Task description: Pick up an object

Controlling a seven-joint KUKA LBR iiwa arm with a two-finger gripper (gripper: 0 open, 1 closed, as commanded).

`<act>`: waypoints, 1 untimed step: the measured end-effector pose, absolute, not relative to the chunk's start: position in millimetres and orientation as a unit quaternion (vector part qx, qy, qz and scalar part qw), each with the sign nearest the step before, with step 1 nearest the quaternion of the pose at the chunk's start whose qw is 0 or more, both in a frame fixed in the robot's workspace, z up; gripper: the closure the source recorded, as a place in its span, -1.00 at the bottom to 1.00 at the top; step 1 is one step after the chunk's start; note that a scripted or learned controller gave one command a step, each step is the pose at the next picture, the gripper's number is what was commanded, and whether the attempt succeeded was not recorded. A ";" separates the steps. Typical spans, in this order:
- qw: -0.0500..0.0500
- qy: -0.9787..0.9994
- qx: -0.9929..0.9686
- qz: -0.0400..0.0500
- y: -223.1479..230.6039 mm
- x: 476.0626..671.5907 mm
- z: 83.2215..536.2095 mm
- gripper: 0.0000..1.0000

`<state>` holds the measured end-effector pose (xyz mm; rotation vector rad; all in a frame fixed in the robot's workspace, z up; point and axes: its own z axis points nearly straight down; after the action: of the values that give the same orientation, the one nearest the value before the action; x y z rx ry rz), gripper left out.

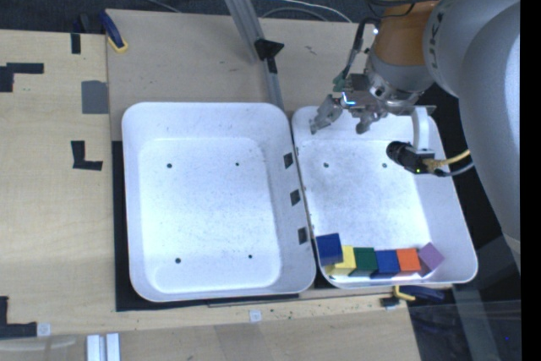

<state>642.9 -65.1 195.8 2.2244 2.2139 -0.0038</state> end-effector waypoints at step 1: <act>-0.001 0.710 0.705 0.000 -0.6 655.7 191.5 -1.00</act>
<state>655.7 -0.6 191.5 2.2151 2.2303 0.0006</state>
